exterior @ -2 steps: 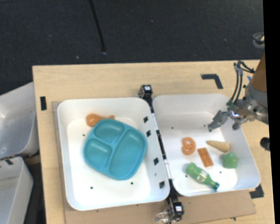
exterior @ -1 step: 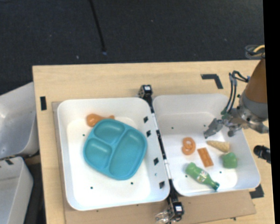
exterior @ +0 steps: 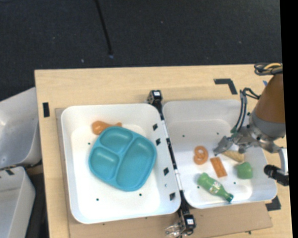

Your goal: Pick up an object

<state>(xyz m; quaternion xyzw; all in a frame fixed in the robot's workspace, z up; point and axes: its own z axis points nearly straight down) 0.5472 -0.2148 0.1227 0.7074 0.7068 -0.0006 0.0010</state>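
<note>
From the camera view above the pale wooden tabletop [exterior: 112, 85], the tool [exterior: 233, 145] hangs low in the right-hand shallow white bin [exterior: 198, 113], splayed open with nothing between its prongs. A pale tan block [exterior: 235, 156] lies just beneath it, with an orange ring [exterior: 200, 154], orange bar [exterior: 218, 167], green lump [exterior: 244, 170] and green plastic bottle [exterior: 214, 186] close by. Nothing looks lifted; grasping and raising remain.

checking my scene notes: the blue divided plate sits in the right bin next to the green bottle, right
Not quite: the camera view shows the blue divided plastic plate in the left white bin, not the right one. The green plastic bottle lies in the right white bin, so the two are in separate bins, not next to each other.
</note>
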